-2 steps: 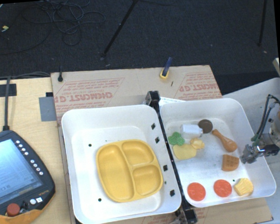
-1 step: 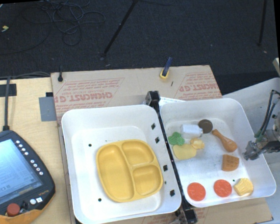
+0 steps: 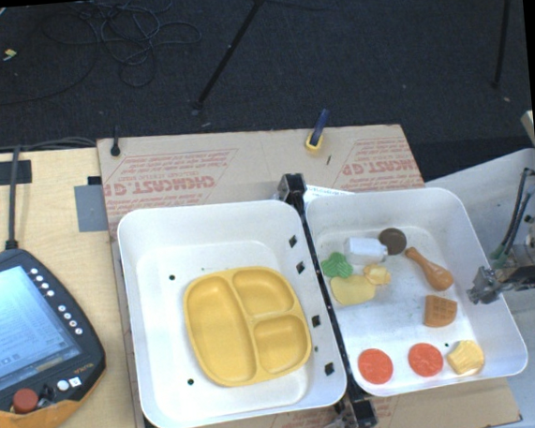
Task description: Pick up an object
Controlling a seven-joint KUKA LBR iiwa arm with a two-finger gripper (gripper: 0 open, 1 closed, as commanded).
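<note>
Two white bins sit side by side: the left bin (image 3: 149,257) holds a yellow tray (image 3: 247,325). The right bin (image 3: 481,235) holds small food toys: a drumstick (image 3: 427,267), waffle (image 3: 440,310), two tomato slices (image 3: 376,366), and cheese (image 3: 467,357) at the near right. The gripper (image 3: 500,280) hangs past the right rim; I cannot tell its state.
</note>
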